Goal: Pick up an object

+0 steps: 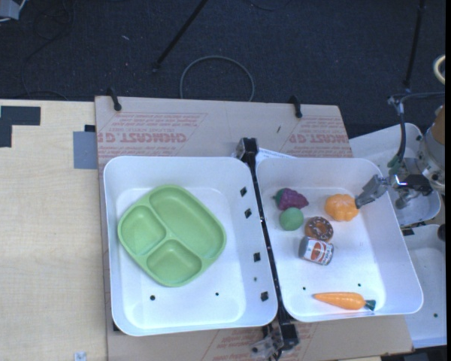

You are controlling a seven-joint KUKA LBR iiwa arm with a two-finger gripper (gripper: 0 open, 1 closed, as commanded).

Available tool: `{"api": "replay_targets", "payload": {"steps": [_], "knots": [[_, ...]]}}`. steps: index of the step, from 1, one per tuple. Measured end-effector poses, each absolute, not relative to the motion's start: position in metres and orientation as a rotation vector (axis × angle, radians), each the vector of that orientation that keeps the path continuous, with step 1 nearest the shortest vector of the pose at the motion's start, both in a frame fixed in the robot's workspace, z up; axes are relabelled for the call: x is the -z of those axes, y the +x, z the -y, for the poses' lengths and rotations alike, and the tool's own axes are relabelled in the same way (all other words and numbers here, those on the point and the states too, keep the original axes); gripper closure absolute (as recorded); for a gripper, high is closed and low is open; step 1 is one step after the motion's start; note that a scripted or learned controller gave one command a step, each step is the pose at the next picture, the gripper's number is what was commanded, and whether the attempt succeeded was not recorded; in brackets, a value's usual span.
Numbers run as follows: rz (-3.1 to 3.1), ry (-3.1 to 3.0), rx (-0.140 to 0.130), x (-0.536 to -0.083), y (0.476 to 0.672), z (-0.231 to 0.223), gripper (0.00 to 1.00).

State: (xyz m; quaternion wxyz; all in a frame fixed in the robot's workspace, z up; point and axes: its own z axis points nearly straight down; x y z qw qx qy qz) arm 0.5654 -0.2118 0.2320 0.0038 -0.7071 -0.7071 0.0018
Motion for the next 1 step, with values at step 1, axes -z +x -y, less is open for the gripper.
{"api": "replay_targets", "payload": {"steps": [1], "knots": [[2.217,-2.216,-0.004,-0.1837,0.5582,0.2055,0.00]]}}
